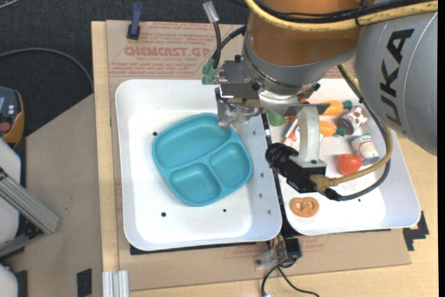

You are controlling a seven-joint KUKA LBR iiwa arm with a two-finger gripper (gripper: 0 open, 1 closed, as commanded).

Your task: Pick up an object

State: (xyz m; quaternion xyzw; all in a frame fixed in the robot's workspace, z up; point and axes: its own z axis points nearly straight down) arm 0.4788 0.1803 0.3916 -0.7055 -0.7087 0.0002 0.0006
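A blue divided plate [201, 160] lies flat in the left bin [132, 170]. My gripper [229, 115] hangs from the big orange and grey wrist, low over the plate's far right rim, close to the wall between the bins. Whether it touches the plate is hidden by the wrist. In the right bin [393, 212] lie a pretzel [303, 206], a red piece [350, 163], a small white bottle [366, 147], an orange carrot-like piece [334, 108] and a brown and white toy [353, 120]. The arm covers part of that bin.
Black cable housing [295, 167] and a yellow hose [361, 170] from the arm droop over the right bin's near left part. Cardboard [167, 45] with a blue clip [134, 21] lies behind the bins. A metal bracket [28, 209] stands at the left.
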